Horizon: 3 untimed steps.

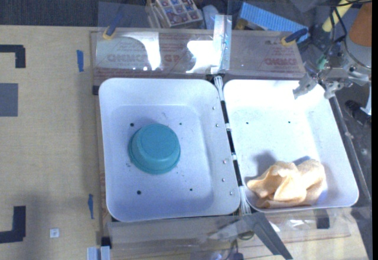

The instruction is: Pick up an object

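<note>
A round teal bowl [155, 148] lies upside down in the left bin [115, 99], a little left of its middle. A crumpled yellow-orange cloth [287, 182] lies in the front of the right bin [266, 105], with a bit of something blue showing at its back edge. My gripper [309, 84] hangs over the far right corner of the right bin, well away from the cloth and with nothing seen in it.
A clear plastic wall [201, 52] stands along the back of both bins. Cables and arm hardware [345, 72] crowd the right side. Boxes and clutter [177, 5] lie behind the bench.
</note>
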Motion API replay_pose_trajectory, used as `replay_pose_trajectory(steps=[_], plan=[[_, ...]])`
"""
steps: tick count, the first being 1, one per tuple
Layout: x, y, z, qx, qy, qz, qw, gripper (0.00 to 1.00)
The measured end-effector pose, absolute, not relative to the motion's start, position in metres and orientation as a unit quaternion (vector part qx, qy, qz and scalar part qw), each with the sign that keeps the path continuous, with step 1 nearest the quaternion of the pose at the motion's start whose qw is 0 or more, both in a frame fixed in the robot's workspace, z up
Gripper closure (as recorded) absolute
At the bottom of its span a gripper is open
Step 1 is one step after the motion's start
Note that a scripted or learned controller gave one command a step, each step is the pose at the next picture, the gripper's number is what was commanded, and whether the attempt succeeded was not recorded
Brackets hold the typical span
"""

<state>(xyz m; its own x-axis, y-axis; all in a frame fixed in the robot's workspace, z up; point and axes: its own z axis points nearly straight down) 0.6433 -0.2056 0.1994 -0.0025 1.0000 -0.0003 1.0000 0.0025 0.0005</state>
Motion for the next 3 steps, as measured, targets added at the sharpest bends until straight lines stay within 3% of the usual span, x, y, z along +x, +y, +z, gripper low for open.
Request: replay_pose_trajectory(steps=[1,2,3], plan=[[0.564,-0.09,0.088,0.715,0.699,0.0026,0.002,0.0],[0.507,-0.1,0.088,0.698,0.716,0.0027,0.002,0.0],[0.512,-0.135,0.088,0.627,0.779,0.0031,0.005,0.0]])
